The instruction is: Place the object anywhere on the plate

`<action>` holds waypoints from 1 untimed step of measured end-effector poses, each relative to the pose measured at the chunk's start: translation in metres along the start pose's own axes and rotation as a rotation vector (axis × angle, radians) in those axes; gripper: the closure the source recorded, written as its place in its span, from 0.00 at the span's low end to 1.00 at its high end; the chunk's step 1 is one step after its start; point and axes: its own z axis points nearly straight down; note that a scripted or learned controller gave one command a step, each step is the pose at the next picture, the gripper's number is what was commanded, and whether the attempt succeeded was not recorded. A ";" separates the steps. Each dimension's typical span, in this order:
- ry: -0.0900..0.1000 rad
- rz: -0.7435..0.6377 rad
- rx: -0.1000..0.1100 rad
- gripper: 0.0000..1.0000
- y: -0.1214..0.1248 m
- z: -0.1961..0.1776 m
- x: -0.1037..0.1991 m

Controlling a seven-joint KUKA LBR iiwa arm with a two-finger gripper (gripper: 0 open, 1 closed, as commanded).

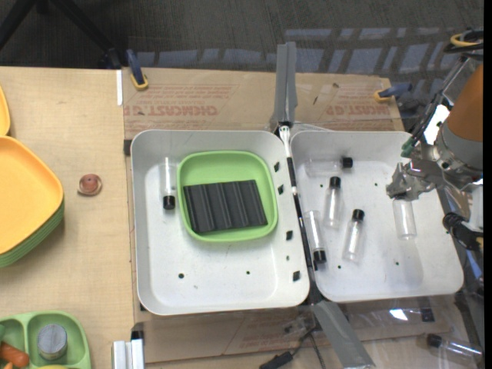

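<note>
**Risk watch: slippery vials, walls on every side**

Gripper [403, 183] sits low over the right bin [430, 283], hard against its outer wall, and you cannot tell from up here whether it is spread or closed, nor whether anything is caught in it. Just below it lies a clear vial [403, 220]; more black-capped vials lie further inward, one [354, 233] toward the middle, one [332, 198] beyond that, one [314, 241] right along the divider wall. Your target, the green plate [227, 167] carrying a dark ribbed block [227, 206], is well across in the left bin [154, 267], with another vial [168, 184] just past its far edge.

Watch for roll: these tubes are round and smooth, so a pinch off centre likely squirts one sideways. The near wall crowds you, leaving little room on the outer side. The carry must clear the raised divider between bins. On the plate, the block takes most of the floor; only its rim strips look free, so a dropped vial could roll off.
</note>
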 end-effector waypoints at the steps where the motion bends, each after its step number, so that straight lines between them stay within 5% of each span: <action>1: 0.001 -0.148 0.001 1.00 -0.011 0.052 -0.012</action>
